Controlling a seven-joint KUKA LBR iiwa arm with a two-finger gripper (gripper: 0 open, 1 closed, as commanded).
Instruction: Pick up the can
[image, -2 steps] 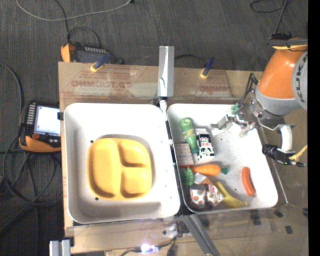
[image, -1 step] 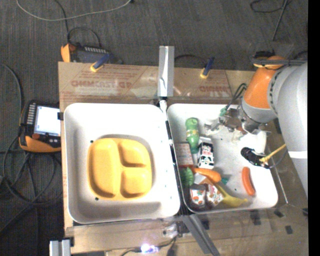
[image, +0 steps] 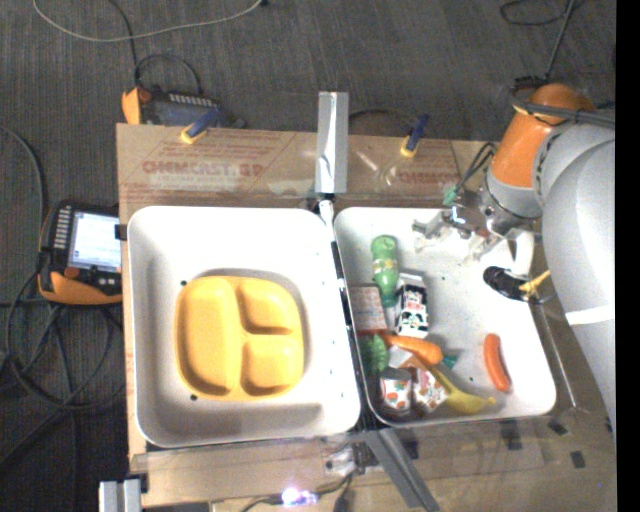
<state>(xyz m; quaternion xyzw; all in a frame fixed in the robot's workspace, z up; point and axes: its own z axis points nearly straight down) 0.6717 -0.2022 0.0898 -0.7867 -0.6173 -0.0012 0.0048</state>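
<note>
Two shallow white bins are set side by side on the counter, their inner rims touching at the middle.

1. Left bin (image: 140, 300): a yellow compartment tray (image: 240, 335) lies at its centre, with bare white floor left along all four walls.
2. Right bin (image: 548, 395): the contents are crowded along the left wall and the near edge, and the far-right part of the floor is left open.
3. Can (image: 367, 308): a reddish-brown item, taken to be the can, lies against the left wall of the right bin. A green bottle (image: 384, 260) is just beyond it on the far side, and a black-and-white carton (image: 412, 308) is just beside it on the right. Its label cannot be read.
4. Near corner: a carrot (image: 415, 348), a banana (image: 462, 400) and two small cartons with strawberry pictures (image: 398, 390) are packed close together.
5. A red sausage (image: 497, 362) lies alone toward the right wall, with room around it.
6. Gripper (image: 452, 222): it is seen at the far edge of the right bin, above bare floor and well apart from the can. Whether it is open or closed cannot be told, and nothing is seen held in it.
7. Arm (image: 585, 230): it is grey with an orange band and enters from the right.
8. Cardboard sheet (image: 230, 175): it lies under the far rims of the bins and carries red lettering too blurred to read.
</note>
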